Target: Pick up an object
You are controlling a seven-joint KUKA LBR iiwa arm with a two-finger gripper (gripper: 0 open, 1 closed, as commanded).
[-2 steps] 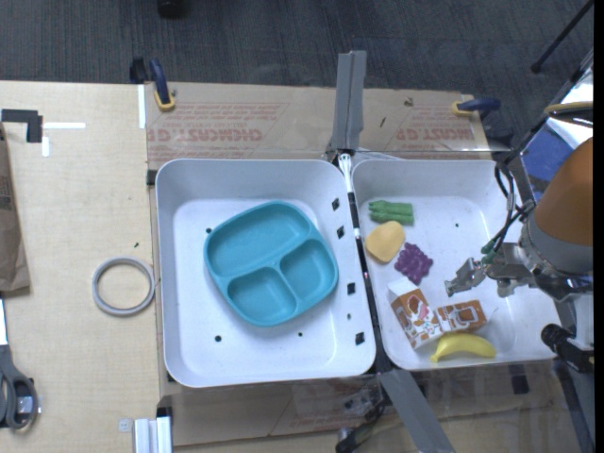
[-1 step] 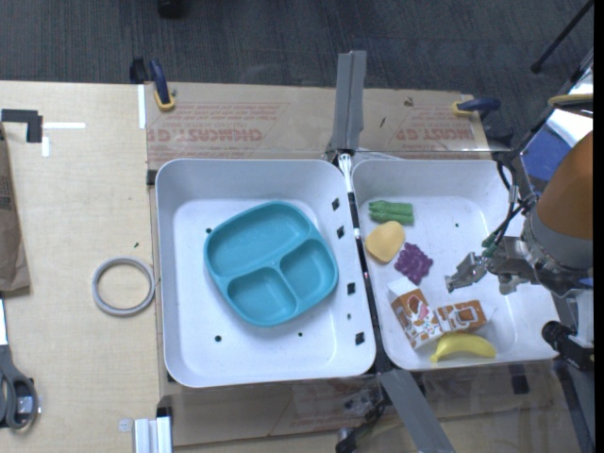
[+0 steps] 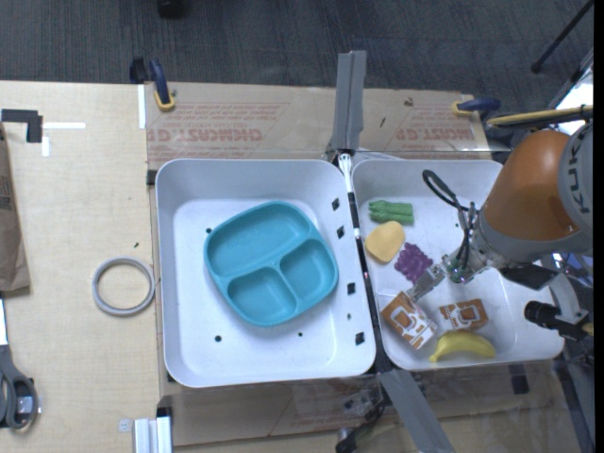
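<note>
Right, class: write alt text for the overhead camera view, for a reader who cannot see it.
A grey-and-orange robot arm lowers its gripper into the right bin, among a banana, snack packets, purple grapes and a green vegetable. The left bin holds a blue divided plate.

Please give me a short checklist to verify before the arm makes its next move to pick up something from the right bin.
1. Objects to pick lie in the right bin: ok. Green piece, yellow round piece, purple grapes, two brown packets, banana.
2. Gripper is over the right bin, near the grapes and the packets: ok.
3. An object is held by the gripper: cannot tell.
4. Target stands apart from neighbours: not ok; the banana touches a packet.
5. Blue tray lies in the left bin, out of the way: ok.
</note>
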